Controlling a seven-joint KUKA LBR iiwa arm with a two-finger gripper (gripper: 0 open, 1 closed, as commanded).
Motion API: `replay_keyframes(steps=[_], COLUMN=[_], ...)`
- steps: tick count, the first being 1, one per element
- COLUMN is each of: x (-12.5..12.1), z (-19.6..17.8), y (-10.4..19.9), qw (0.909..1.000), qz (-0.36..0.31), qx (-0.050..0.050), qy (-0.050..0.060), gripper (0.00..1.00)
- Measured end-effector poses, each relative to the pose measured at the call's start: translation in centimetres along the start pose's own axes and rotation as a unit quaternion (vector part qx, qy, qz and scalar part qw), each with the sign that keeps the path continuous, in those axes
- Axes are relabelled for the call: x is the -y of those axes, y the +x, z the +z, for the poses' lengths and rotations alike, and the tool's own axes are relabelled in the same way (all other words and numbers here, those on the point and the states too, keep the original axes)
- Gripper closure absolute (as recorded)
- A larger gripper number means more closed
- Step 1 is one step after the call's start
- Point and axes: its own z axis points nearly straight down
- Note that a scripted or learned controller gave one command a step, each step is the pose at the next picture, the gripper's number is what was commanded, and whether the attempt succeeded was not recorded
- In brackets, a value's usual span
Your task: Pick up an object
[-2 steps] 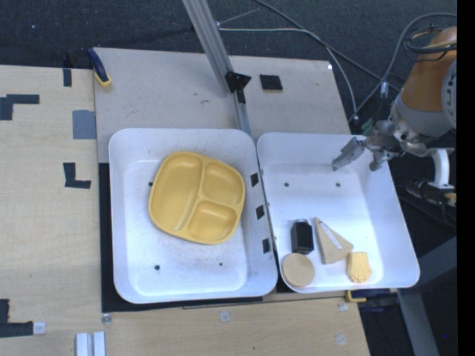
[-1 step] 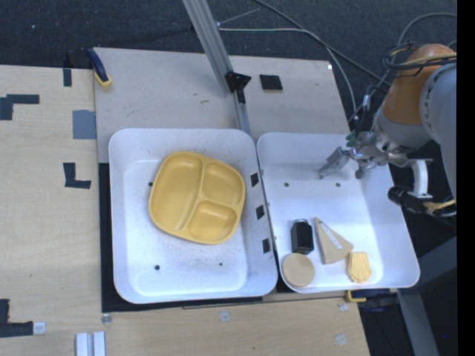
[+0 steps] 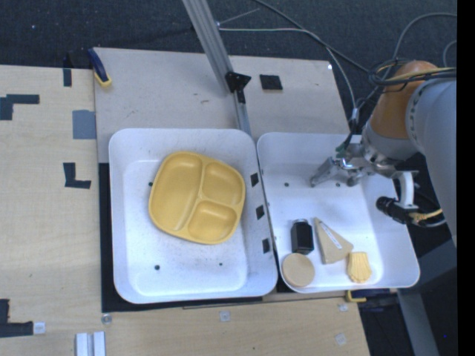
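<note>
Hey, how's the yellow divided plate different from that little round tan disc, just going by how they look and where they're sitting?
The yellow divided plate is far larger than the round tan disc. The plate is bright yellow with rounded corners and three compartments; the disc is pale tan, circular and plain. The plate lies alone in the left bin; the disc sits at the near edge of the right bin beside a small black object. Both lie flat, apart from the gripper.

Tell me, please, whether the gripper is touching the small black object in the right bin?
Apart: the camera view shows bare white bin floor between the gripper and the black object.
</note>
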Motion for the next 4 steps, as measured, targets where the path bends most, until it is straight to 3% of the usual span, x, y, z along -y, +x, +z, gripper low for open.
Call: replay_keyframes(steps=[1,2,4], x=[-0.1,-0.8,-1.0], z=[-1.3,-5.9,-15.6], y=[-0.3,-0.6,-0.9], qw=[1.0,1.0,1.0], qz=[-0.001,0.0,0.0], qx=[0.005,-0.001,-0.001], qy=[-0.002,-0.001,-0.002], gripper=[1.0,1.0,1.0])
